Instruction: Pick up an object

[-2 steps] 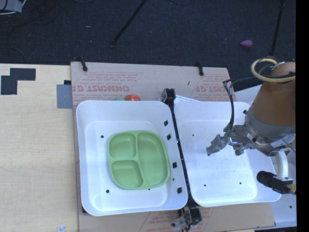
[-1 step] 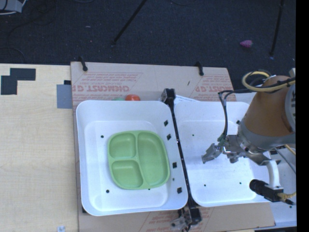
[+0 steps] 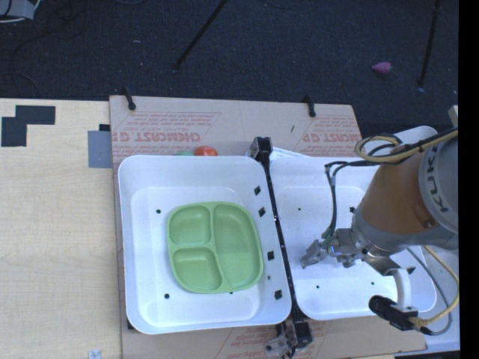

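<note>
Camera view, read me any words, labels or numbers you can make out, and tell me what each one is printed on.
"CHEMCRZT" is my best reading of red print, upside down, on the cardboard sheet behind the left bin; the smaller line above it is blurred.
Similar red print at the cardboard's back right: cut off, unreadable.
Red print at the cardboard's front edge: too blurred.
Dark letters on the arm, likely "KUKA": partly cut off.

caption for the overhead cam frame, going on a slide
KUKA arm's gripper low over the right bin; green divided plate lies in the left bin.
</note>
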### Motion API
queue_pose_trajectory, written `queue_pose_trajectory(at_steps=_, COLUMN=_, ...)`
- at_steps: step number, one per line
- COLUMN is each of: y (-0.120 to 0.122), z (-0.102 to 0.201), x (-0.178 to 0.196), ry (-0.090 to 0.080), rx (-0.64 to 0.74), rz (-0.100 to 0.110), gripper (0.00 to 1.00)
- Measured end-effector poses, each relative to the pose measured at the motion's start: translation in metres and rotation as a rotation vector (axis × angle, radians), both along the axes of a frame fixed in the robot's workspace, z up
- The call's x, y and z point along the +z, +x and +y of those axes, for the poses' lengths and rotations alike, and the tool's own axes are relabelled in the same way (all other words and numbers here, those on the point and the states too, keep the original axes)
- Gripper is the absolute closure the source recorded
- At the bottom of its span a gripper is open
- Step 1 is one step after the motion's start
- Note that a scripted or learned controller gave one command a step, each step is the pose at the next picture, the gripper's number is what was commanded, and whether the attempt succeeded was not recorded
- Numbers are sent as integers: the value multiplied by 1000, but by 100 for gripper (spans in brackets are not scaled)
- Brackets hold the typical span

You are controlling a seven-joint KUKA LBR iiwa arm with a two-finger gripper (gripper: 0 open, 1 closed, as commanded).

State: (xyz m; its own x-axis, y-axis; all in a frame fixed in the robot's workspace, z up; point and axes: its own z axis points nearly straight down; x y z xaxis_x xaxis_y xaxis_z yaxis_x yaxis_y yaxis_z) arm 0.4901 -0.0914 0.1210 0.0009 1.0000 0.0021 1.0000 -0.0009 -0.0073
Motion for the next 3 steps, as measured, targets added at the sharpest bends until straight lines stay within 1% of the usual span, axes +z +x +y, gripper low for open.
queue_pose_trajectory(at_steps=1, y=0, z=1, x=-34, ry=-1, rx=0, rz=-4, gripper=0)
queue_pose_trajectory(at_steps=2, y=1, z=-1, x=-22, ry=-1, rx=-8, rz=-6, gripper=100)
queue_pose_trajectory(at_steps=3, y=-2, z=1, x=40, ry=-2, rx=2, rz=-9, gripper=100)
